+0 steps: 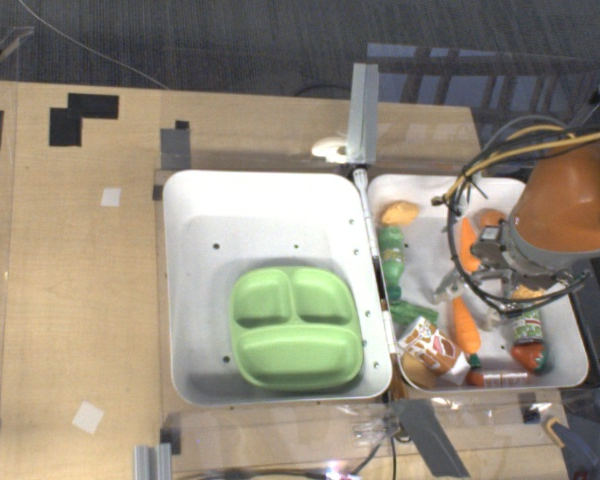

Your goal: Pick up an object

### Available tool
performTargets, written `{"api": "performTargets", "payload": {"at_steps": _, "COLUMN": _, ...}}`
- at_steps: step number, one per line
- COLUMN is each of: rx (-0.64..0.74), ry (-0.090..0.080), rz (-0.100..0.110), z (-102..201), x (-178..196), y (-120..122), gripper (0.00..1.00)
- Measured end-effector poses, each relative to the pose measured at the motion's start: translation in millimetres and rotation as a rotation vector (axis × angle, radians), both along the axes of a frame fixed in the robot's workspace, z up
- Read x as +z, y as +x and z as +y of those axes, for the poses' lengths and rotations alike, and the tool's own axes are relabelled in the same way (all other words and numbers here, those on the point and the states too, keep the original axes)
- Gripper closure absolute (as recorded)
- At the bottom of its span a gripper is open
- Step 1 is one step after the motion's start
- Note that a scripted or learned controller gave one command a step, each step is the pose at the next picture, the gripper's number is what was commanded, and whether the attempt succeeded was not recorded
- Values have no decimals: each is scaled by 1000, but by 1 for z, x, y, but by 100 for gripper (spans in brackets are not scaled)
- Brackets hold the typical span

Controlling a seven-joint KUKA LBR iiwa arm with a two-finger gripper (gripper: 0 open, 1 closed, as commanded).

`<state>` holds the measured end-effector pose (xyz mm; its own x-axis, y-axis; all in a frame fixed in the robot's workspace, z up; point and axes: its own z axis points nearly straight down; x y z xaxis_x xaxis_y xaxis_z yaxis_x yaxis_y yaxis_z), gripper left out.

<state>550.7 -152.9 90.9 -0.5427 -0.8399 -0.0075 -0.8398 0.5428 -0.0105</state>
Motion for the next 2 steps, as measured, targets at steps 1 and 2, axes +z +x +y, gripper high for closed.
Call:
{"api": "performTargets", "payload": {"at_steps": 1, "rx": -25, "ry": -3, "rz": -8, "z": 34, "x": 1, "y": -30, "gripper": 0}}
{"api": "performTargets", "payload": {"at_steps": 2, "rx": -173, "ry": -1, "rz": -18, "z": 36, "x": 2, "y": -55, "gripper": 0}}
